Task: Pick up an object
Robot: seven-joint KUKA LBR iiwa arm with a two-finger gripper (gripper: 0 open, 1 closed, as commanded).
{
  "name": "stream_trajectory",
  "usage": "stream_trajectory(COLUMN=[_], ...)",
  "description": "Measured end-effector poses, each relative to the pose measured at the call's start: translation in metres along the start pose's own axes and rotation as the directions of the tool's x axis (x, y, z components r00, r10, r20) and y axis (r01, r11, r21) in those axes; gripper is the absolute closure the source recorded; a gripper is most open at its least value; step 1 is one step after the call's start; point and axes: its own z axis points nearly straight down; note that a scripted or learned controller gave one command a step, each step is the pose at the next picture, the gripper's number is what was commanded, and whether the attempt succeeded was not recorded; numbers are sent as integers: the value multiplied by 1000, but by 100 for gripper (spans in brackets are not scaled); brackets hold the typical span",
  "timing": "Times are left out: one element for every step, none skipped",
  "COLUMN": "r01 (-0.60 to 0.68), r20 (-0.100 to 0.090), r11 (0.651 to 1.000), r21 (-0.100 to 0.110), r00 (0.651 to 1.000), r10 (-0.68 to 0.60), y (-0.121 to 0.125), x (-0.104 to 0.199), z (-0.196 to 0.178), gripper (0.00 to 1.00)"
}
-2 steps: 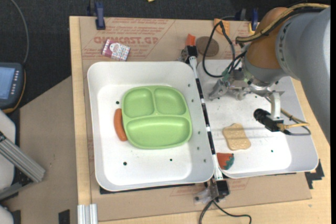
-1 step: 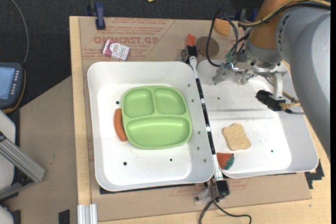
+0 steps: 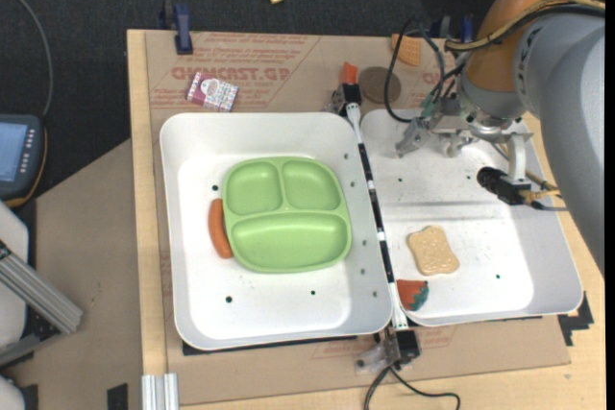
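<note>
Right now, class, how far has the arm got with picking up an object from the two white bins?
Nothing looks picked up yet. The tan cracker-shaped piece lies on the right white bin's floor, and the orange sausage-shaped piece lies beside the green divided plate in the left bin. In hand: the gripper is over the right bin's far end. Left: grasp and lift.

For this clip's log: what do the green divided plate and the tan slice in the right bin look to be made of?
Green divided plate: likely moulded plastic, with uniform colour, a soft sheen and rounded compartment ridges. Tan slice: looks like toy bread, foam or plastic, matte and speckled; its material cannot be told for sure.
</note>
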Motion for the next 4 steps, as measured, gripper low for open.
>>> stream_trajectory(r01=[-2, 4, -6, 0], r20=[1, -6, -3, 0], r11=[1000, 1000, 1000, 1000], r21=[-1, 6, 1, -8], r00=[1000, 1000, 1000, 1000], r10=[2, -4, 6, 0], y=[0, -83, -164, -159], x=[-46, 26, 6, 7], z=[-1, -37, -1, -13], gripper=[0, 0, 0, 100])
